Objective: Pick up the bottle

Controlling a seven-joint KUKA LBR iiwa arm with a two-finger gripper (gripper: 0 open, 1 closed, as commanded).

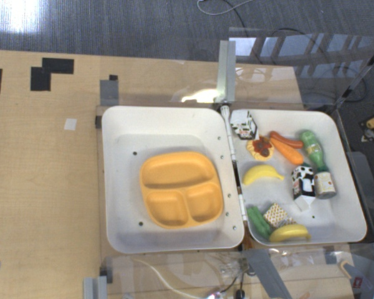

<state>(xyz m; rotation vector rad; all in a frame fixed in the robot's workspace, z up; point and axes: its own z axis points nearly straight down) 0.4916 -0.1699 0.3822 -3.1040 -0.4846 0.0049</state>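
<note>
Well, the green bottle [312,149] lies in the right bin [349,226], just beside the carrot [287,148]; I would descend from above, across its narrow body.

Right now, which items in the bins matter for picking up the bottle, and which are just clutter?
Job:
green bottle, lying in the right bin

Lying about:
orange tray in the left bin
carrots
bananas
small can
cow-print carton
</note>
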